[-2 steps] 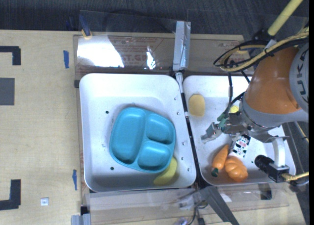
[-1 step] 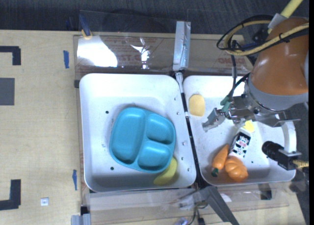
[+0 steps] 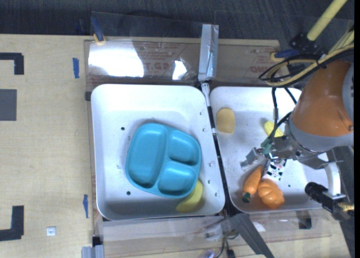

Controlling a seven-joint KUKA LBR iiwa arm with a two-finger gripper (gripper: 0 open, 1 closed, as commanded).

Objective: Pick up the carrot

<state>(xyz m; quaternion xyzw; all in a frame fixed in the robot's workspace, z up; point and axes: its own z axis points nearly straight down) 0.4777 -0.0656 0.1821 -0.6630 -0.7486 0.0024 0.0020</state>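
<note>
Gripper (image 3: 260,158) seemingly touching carrot (image 3: 252,181); fingertips unclear.

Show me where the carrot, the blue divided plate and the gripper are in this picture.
carrot (image 3: 252,180): camera view, middle of its orange body.
blue divided plate (image 3: 147,158): camera view, floor of its large left compartment.
gripper (image 3: 260,156): camera view, at its fingertips, just above the carrot.

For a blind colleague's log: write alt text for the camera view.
The grey, orange-banded arm's gripper hovers just above the orange carrot in the right white bin, beside an orange lumpy toy and a pale yellow piece. The left white bin holds a blue divided plate.
</note>
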